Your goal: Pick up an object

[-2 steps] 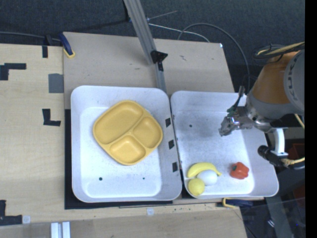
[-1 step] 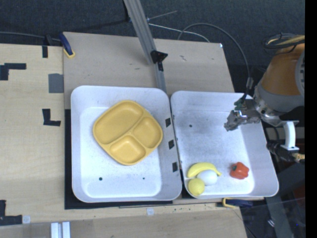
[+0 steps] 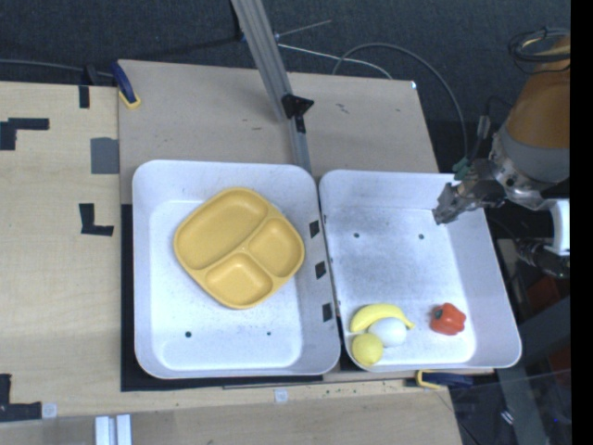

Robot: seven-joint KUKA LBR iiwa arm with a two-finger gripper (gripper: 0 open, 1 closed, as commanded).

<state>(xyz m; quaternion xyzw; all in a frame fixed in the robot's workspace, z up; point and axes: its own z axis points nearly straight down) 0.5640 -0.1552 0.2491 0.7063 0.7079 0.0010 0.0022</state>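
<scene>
— Surface?

— Pale wood bench (image 3: 232,109), scuffed, with black tape marks (image 3: 93,219) along the left part. Two white bins side by side on it. Left bin (image 3: 153,276) carrying a yellow tray (image 3: 239,247) with three compartments, turned at a slant. Right bin (image 3: 408,248) speckled dark across its floor.

— And in the right bin?

— Near the front edge: banana (image 3: 372,315), white ball (image 3: 394,333) touching it, lemon (image 3: 367,349) just below, all bunched at the front left corner. Red pepper (image 3: 447,319) a little apart to the right. All lying on the bin floor.

— Gripper?

— Gripper (image 3: 448,204) over the right bin's far right rim, well apart from the fruit. Too dark and small to tell whether open or closed; nothing seen in it. Grey wrist behind, orange band (image 3: 542,109) above.

— Surroundings?

— Dark carpet (image 3: 139,12) beyond the bench. Grey metal post (image 3: 264,44) slanting down from the top toward the gap between the bins, black clamp (image 3: 296,107) on it. Thin cable (image 3: 408,63) looping across the bench's far right corner. Blue and yellow clip (image 3: 126,85) at the far left corner of the raised board. Small yellow hook (image 3: 428,378) at the front edge under the right bin.
</scene>
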